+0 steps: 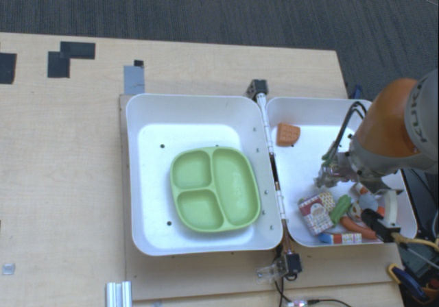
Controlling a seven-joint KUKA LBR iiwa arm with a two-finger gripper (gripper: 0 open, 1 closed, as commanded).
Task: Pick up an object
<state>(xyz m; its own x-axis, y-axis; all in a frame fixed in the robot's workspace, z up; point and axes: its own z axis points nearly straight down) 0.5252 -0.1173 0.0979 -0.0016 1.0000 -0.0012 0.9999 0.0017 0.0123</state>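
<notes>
Red-and-white printed cardboard carton — lying on the floor of the shallow white bin on the view's right, toward its front edge.

Metal gripper hangs over that same bin, just behind the carton as the camera sees it; whether it is spread or clenched cannot be told. Grey arm with orange band reaches in from the right. Just beside the carton, on its right: a green elongated piece, then an orange-red carrot-shaped piece, all crowded at the bin's front right. Orange ridged square block lies well apart, near the back left corner. Second shallow white bin, on the left, holds a pale green three-compartment plastic plate — flat, slightly turned. Both bins rest side by side on a pale wooden bench.
</notes>
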